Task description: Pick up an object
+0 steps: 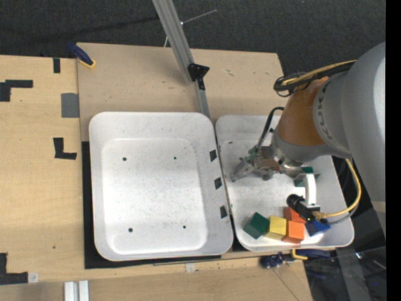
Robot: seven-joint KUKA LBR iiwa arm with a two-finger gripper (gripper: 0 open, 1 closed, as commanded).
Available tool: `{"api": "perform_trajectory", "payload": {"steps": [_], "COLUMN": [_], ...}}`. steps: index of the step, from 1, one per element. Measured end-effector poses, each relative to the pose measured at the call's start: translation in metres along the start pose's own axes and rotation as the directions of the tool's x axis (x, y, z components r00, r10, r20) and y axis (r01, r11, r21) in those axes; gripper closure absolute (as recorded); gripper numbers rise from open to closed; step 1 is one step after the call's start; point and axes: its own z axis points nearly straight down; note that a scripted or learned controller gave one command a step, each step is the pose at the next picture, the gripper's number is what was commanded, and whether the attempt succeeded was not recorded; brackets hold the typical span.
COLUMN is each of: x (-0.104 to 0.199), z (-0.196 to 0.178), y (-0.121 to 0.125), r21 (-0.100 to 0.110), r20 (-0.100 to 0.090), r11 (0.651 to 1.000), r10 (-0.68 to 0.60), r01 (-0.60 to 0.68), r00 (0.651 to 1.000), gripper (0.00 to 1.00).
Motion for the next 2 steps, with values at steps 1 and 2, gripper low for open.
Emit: {"api": "perform_trajectory", "payload": {"steps": [1, 2], "x": [0.002, -0.008], "z": [-0.010, -0.060], "y": [0.000, 0.001], "r21": [0.000, -0.008], "r20": [-0.003, 0.000], "r11": [1.000, 1.000], "r10": [-0.002, 0.001], "r01": [0.002, -0.001], "r00": [1.000, 1.000], "gripper": [1.00, 1.00]}}
